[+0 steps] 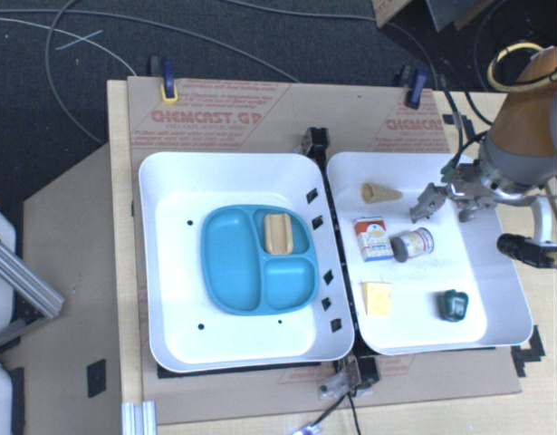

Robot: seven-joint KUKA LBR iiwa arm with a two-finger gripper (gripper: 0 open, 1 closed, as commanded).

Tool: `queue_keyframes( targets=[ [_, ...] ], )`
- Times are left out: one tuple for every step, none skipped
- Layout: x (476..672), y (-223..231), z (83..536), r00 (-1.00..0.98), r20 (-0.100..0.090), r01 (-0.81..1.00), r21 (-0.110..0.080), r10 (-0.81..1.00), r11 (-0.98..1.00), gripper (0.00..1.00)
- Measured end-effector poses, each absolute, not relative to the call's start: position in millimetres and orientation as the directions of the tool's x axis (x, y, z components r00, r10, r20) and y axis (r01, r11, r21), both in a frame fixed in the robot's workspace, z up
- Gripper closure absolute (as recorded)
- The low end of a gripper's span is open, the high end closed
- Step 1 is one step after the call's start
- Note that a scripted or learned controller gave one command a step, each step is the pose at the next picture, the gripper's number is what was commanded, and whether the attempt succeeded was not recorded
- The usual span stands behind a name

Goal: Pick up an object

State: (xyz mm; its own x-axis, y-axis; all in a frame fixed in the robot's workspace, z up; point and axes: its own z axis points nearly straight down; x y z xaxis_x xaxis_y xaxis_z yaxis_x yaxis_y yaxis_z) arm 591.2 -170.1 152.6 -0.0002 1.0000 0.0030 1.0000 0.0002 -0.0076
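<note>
Seen from above, two shallow white bins sat side by side on a bench. The left bin point(160, 243) held a blue divided plate point(233, 270), and a small tan block point(277, 234) lay in the plate's upper right compartment.

The right bin point(495, 306) held five loose objects. A tan cone-shaped piece point(380, 192) lay near the far wall. Below it was a small red and white carton point(372, 239), with a little jar point(412, 244) on its side just beside it, dark cap toward the carton. A pale yellow square point(378, 298) lay nearer the front, and a dark green object point(453, 305), too small to identify, sat well apart to its right.

The grey arm with its orange band reached in from the right. Its gripper point(446, 199) hung over the upper part of the right bin, above the jar and to the right of the cone. Its fingers appeared spread apart with nothing between them, though the metal parts were hard to separate at this angle.
</note>
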Motion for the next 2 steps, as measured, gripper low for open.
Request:
queue_keyframes(
  targets=[
    [592.9, -176, 108, 0.000, 0.002, 1.000, -0.006, 1.000, 0.000, 0.00],
    [592.7, -175, 84, -0.001, 0.002, 1.000, -0.004, 1.000, 0.001, 0.00]
  ],
)
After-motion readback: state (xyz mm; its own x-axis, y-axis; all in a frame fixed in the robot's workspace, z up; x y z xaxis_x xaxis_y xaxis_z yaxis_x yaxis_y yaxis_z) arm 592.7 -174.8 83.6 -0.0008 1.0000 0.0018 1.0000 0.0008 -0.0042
